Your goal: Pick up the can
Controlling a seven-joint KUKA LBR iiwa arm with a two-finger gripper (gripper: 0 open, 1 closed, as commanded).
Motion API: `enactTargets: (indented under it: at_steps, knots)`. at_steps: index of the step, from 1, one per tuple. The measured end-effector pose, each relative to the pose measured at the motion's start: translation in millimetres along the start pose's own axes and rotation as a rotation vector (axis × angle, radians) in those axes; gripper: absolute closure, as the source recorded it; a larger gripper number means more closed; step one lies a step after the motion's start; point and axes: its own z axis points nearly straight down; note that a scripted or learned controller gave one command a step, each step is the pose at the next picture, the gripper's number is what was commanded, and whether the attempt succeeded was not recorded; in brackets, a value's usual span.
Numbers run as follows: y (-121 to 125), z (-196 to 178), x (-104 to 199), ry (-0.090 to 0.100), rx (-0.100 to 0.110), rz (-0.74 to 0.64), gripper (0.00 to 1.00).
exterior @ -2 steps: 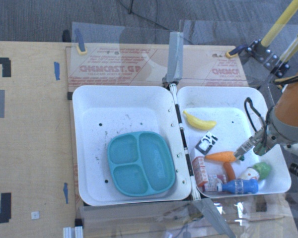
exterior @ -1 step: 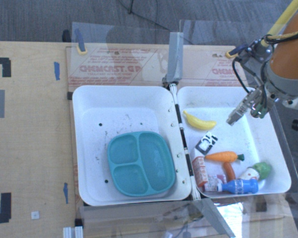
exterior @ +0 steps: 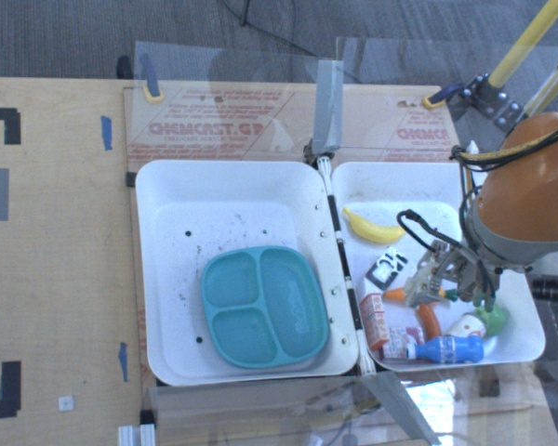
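Can [exterior: 376, 323] lying at right bin's [exterior: 530, 342] left wall, arm reaching down, pincer [exterior: 437, 282] above carrot [exterior: 402, 296], grip unclear

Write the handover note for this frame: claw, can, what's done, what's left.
Claw: low in the right bin, over the carrot; whether it is open or shut cannot be told.
Can: lying on its side at the right bin's left wall, apart from the claw and toward the near edge.
Nearby: banana, blue bottle. Teal tray in the left bin.
Done: nothing; can not lifted.
Left: move over the can, grip, lift.
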Motion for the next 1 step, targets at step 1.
enactTargets:
  at_steps: [1]
  knots:
    - [-5.5,83.0,-31.1,-0.004,0.0,-0.227,1.0]
